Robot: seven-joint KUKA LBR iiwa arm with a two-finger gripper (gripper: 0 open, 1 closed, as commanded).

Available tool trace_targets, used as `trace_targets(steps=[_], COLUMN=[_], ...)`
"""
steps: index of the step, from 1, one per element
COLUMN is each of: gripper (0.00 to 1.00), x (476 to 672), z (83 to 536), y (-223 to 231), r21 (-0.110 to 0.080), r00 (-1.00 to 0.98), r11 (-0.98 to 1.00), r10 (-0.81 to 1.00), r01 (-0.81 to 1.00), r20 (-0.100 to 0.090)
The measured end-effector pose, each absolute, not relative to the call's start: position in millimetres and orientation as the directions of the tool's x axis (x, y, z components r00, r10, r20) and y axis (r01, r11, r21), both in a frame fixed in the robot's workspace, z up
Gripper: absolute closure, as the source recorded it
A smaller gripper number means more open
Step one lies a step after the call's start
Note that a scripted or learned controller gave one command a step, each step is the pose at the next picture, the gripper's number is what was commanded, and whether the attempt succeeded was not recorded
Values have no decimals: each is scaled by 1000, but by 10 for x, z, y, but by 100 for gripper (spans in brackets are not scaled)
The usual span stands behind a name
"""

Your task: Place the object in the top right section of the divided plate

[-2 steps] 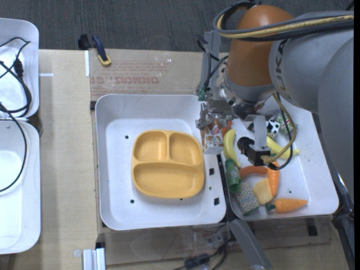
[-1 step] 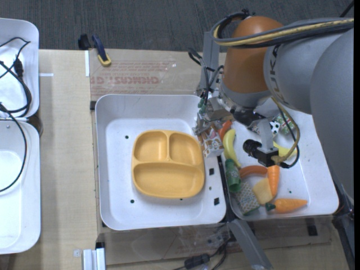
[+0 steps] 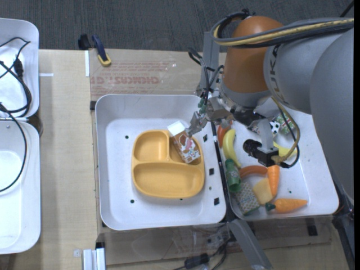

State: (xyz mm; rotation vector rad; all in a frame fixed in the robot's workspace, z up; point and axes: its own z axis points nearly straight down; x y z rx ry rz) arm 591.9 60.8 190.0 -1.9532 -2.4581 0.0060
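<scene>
You had the carton (image 3: pixel 186 146) tilted in the plate's (image 3: pixel 167 180) top right section, leaning on its rim, and I could not tell the claw's (image 3: pixel 198 118) state; any snag on withdrawal risked tipping it out.

Carton (image 3: pixel 186 145) rests in plate's (image 3: pixel 163 181) top right section (tilted).

A pale wooden bench (image 3: pixel 62 151) sits under even, soft light, with dark grey carpeted floor (image 3: pixel 140 10) beyond its far edge. A blue clamp (image 3: pixel 97 48) grips that far edge, beside a taped-down cardboard sheet (image 3: pixel 143 77).
</scene>
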Motion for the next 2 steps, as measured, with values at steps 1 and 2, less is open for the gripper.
trace_targets(steps=[1,2], gripper=[0,0], x=[6312,6595], z=[3440,4361], y=[491,-4], r21=[-1,-1], r00=[-175,-81], r11=[175,81], r10=[985,997], r01=[985,997], r20=[-2,-3])
